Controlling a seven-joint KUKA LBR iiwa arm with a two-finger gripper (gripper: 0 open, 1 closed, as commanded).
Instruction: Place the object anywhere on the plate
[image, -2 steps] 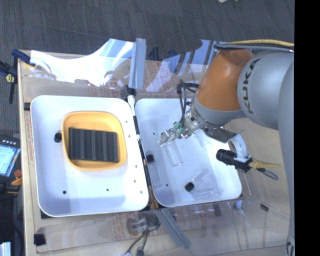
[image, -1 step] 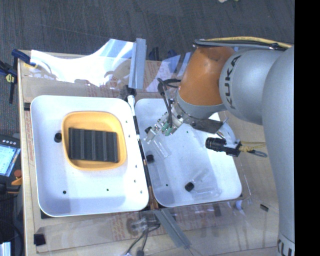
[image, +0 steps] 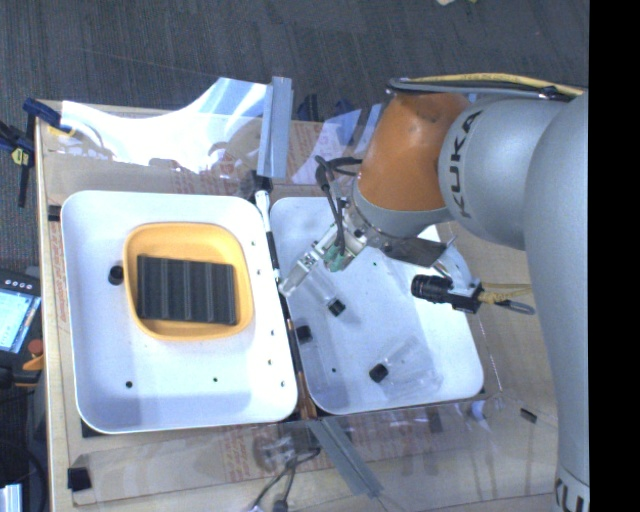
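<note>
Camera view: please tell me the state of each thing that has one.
Yellow plate: lies flat in the left bin, a dark ridged block on it.
Small black objects: loose in the right bin.
Gripper: low over the right bin.

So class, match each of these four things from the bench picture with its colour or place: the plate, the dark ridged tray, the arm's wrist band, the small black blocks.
Column one:
1. plate
2. dark ridged tray
3. wrist band
4. small black blocks

Column two:
A. orange, above the gripper
B. scattered in the right bin
C. yellow, lying in the left bin
D. resting on the plate

Pairs: 1-C, 2-D, 3-A, 4-B
</note>
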